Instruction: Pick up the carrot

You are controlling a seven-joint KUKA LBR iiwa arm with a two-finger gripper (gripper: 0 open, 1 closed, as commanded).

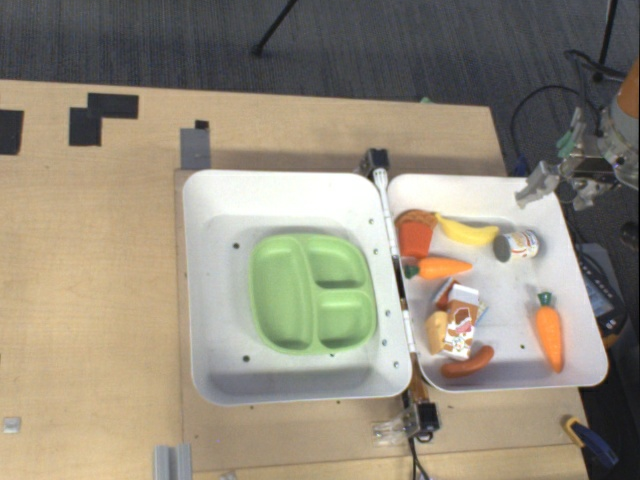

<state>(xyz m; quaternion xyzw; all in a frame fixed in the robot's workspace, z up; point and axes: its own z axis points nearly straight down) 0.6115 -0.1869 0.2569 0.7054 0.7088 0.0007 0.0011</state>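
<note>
- Counter [90,298] carries two white bins side by side; left bin [215,268] holds a green divided plate [312,293] lying flat near its middle.
- Right bin [575,268] holds the toys. Carrot [549,333] lies near the bin's right edge, toward the near right corner, green top pointing to the far side, apart from the rest.
- Second carrot-like orange piece [440,267] lies by the bin's left wall, just below a banana [468,231].
- A small can [517,245] lies on its side right of the banana; a carton [459,323] and a sausage [468,361] sit near the front wall.
- Gripper [545,180] hovers over the far right corner of the right bin, well apart from the carrot; fingers look spread, nothing between them.
</note>
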